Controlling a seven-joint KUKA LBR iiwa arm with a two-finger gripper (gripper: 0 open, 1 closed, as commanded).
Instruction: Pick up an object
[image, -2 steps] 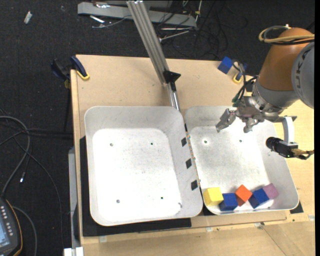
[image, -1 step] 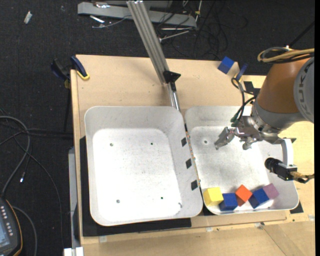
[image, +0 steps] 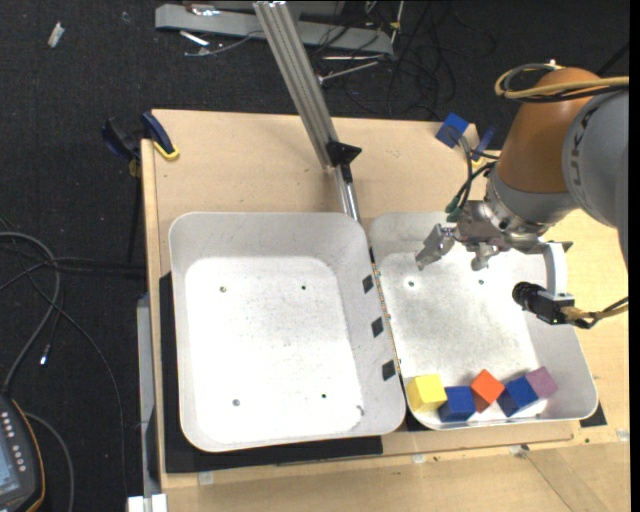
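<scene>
Hovering claw (image: 456, 252) (open) above bin (image: 450, 300).

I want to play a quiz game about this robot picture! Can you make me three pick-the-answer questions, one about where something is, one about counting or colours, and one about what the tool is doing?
1. Where are the blocks?
A. In the left bin
B. Along the near edge of the right bin
C. On the floor

2. How many blocks are there?
A. Two
B. Five
C. Nine

3. What is the tool doing?
A. Hanging open with nothing in it
B. Squeezing the yellow block
C. Lying in the left bin

Answers:
1 B: the blocks sit in a row at the front of the right bin.
2 B: yellow block, blue block, orange block, another blue block, purple block.
3 A: the tool has spread fingers above the bin's far end, away from the blocks.
</scene>
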